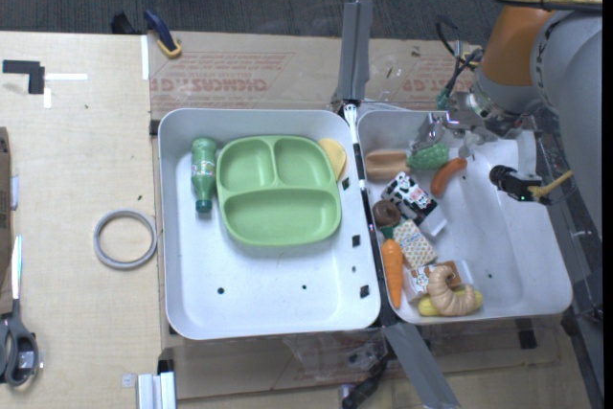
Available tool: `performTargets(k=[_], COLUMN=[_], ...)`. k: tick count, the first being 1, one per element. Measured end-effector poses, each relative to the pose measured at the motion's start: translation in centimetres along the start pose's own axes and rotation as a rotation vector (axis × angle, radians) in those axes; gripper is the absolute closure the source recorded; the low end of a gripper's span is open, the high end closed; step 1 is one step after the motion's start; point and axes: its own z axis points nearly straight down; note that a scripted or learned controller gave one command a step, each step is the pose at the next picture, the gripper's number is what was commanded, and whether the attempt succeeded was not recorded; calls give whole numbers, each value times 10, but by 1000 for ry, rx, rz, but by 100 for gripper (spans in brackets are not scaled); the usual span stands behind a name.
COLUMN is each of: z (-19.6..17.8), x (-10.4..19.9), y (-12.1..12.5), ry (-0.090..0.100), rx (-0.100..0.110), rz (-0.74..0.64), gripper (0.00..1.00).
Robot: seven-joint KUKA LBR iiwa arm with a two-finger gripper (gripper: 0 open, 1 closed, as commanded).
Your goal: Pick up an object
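One pincer above green object, axis unclear.

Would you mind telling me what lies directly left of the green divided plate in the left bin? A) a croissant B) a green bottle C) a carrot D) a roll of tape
B: the green bottle lies beside the left edge of the green divided plate inside the left bin.

A green knobbly toy is seen at the right bin's far end. A red sausage lies beside it (tilted).
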Motion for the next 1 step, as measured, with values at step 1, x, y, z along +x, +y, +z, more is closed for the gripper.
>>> performTargets(k=[1], z=[0], x=[0], y=[0], ry=[0], rx=[0], rz=[0], gripper=[0])
